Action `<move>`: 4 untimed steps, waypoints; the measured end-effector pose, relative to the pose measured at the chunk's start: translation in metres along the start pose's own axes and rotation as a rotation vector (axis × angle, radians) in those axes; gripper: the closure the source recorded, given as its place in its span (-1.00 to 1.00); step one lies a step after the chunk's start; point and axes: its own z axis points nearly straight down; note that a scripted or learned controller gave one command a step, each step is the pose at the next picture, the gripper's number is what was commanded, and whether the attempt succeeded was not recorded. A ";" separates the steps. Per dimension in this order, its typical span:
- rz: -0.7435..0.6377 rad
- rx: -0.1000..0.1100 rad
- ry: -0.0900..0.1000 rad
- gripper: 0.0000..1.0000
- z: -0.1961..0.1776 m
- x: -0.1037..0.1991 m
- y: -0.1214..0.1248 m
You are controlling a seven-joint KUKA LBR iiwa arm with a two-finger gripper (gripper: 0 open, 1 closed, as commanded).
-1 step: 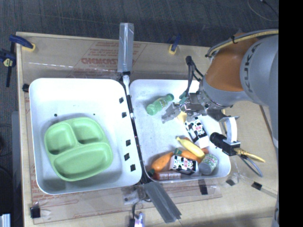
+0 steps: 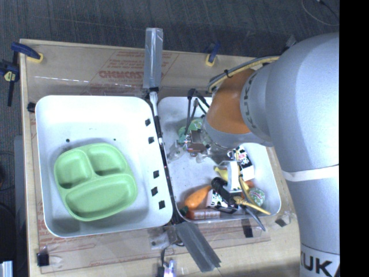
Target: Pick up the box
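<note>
A small white box (image 2: 241, 158) with dark and red print lies in the right bin (image 2: 173, 111), just right of the arm's wrist and partly under it. My gripper (image 2: 194, 142) is down in the upper left part of that bin, beside a green and white item (image 2: 185, 133). The orange band and the grey wrist hide most of the gripper. The box lies about a hand's width to the gripper's right, apart from it.
Near the right bin's front edge lie an orange object (image 2: 196, 197), a brown cylinder (image 2: 203, 214), black and yellow tools (image 2: 239, 199) and a speckled ball (image 2: 257, 197). A green divided plate (image 2: 95, 180) rests in the left bin (image 2: 52, 111). The big grey arm (image 2: 305, 114) covers the right side.
</note>
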 end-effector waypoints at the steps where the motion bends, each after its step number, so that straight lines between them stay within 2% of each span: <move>1: 0.009 0.008 0.012 -1.00 0.014 -0.015 0.096; 2: 0.044 0.009 0.012 -1.00 0.003 -0.037 0.105; 3: 0.060 0.002 0.008 -1.00 0.013 -0.006 0.050; 4: 0.267 0.006 0.011 -1.00 0.013 -0.023 0.103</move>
